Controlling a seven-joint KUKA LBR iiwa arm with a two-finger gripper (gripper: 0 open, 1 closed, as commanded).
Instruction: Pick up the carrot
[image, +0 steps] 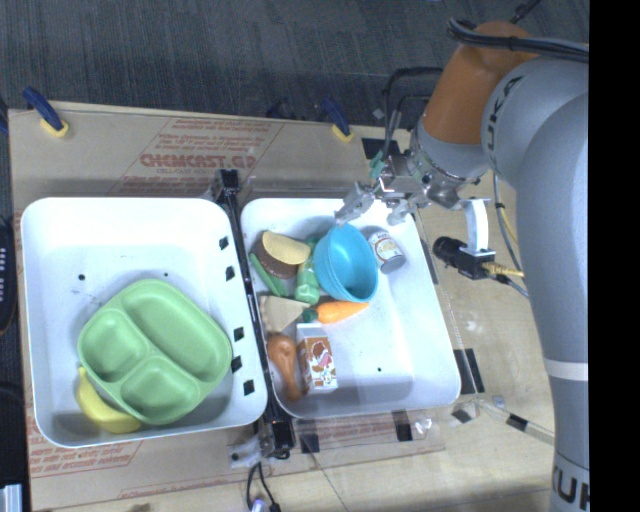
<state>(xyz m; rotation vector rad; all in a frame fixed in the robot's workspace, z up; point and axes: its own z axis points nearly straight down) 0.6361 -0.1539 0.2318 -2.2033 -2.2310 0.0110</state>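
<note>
Orange and tapered, the carrot (342, 311) was seen in the right bin (425, 350), tucked just under the blue bowl (346, 262), its long axis running roughly left to right; beyond it, toward the far rim, the gripper (378, 205) was held with fingers spread, nothing gripped.

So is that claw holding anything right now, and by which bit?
Nothing. The claw hangs open above the right bin's far edge, with nothing between its fingers. The carrot lies in the bin below the blue bowl.
</note>
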